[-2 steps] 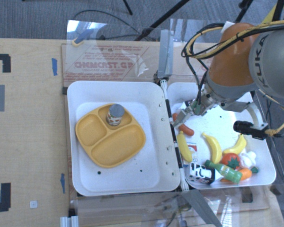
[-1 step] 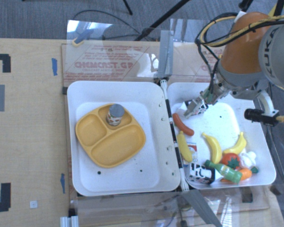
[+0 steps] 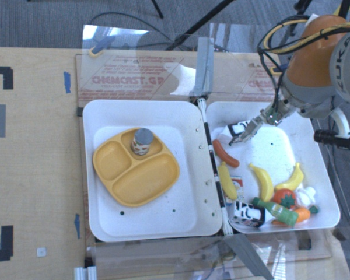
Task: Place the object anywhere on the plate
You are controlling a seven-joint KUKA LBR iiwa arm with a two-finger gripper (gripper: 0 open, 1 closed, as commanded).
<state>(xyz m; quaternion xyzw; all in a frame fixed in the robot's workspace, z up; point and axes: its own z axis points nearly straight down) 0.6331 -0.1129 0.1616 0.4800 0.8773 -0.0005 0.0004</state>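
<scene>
Plate (image 3: 136, 174): two compartments lay bare; a small can (image 3: 143, 141) occupied the third.
Right bin (image 3: 324, 174): toy food crowded the near side; its middle lay open.

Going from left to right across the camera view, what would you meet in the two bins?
Yellow plate with a small can on it → hot dog → gripper → banana → white toy.
</scene>
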